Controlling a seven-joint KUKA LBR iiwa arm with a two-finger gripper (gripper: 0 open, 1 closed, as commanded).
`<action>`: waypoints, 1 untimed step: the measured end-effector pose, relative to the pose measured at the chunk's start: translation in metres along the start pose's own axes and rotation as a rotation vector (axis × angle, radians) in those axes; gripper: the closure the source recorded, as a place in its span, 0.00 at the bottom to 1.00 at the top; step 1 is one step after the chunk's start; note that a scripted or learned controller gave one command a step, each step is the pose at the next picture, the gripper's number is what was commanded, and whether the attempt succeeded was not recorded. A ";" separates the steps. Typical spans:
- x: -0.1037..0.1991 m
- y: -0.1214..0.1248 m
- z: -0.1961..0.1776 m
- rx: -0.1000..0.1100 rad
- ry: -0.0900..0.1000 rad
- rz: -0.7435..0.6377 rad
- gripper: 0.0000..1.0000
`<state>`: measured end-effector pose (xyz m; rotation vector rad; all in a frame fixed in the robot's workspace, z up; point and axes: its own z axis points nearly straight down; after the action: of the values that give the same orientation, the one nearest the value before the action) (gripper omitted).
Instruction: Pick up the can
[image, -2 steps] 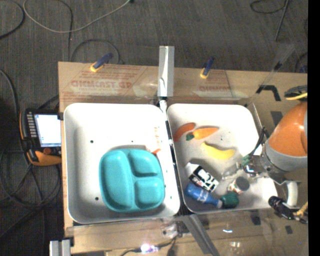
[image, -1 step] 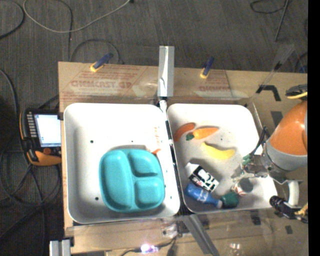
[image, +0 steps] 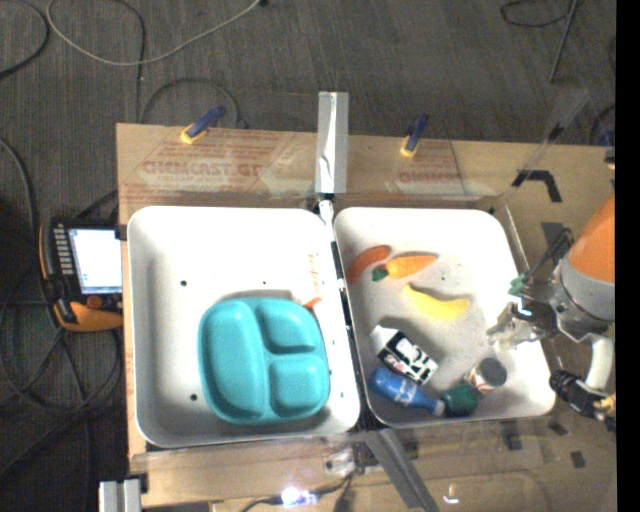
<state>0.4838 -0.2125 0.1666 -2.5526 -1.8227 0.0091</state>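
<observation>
Several objects crowd the can (image: 407, 357) at lower centre-right, so the gripper (image: 512, 325), whose state I cannot tell, may snag the neighbouring bottle (image: 405, 392).

Smooth white plastic with a dull sheen for both bins (image: 240, 225). Matt turquoise plastic on the divided tray (image: 265, 358). Glossy blue plastic on the bottle (image: 400, 389) just left of the gripper (image: 515, 325) (shiny metal, apparently, on the can (image: 489, 374) nearest the jaws). Waxy-looking yellow banana (image: 440, 302), likely plastic. Bare brown board (image: 230, 165) beneath, matt, printed. Dark rough carpet (image: 100, 80) beyond.
</observation>
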 end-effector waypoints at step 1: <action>0.000 0.000 0.000 0.000 0.000 0.000 0.00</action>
<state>0.4838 -0.2125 0.1666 -2.5528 -1.8223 0.0095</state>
